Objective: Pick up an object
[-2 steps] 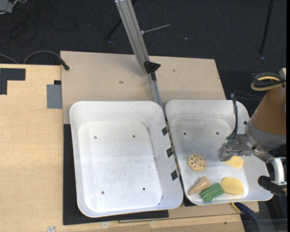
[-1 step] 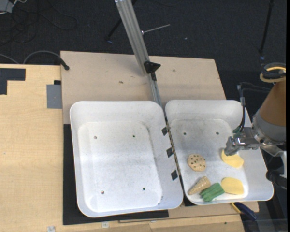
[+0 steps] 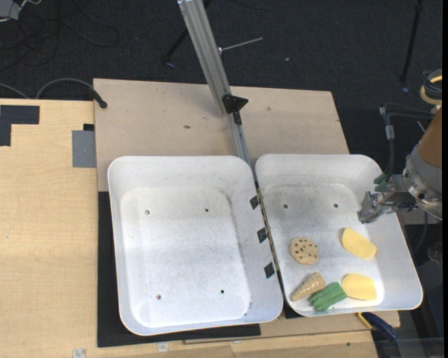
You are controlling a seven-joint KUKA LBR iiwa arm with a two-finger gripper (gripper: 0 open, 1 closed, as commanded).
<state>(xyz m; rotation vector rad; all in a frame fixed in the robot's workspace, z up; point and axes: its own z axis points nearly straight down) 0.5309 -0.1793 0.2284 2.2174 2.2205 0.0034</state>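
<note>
The right bin [image 3: 313,174] holds a brown cookie [image 3: 304,250], a tan cone-shaped piece [image 3: 308,286], a green item [image 3: 328,297] and two yellow pieces [image 3: 358,244] [image 3: 359,286]. My gripper [image 3: 372,206] reaches in from the right, over the right side of that bin, just above the upper yellow piece. Nothing shows between its fingers.
The left bin [image 3: 181,245] lies beside the right one, with black clips [image 3: 262,234] along the shared wall. A slanted aluminium rail [image 3: 211,58] rises behind the bins. A wooden bench top [image 3: 37,222] lies to the left.
</note>
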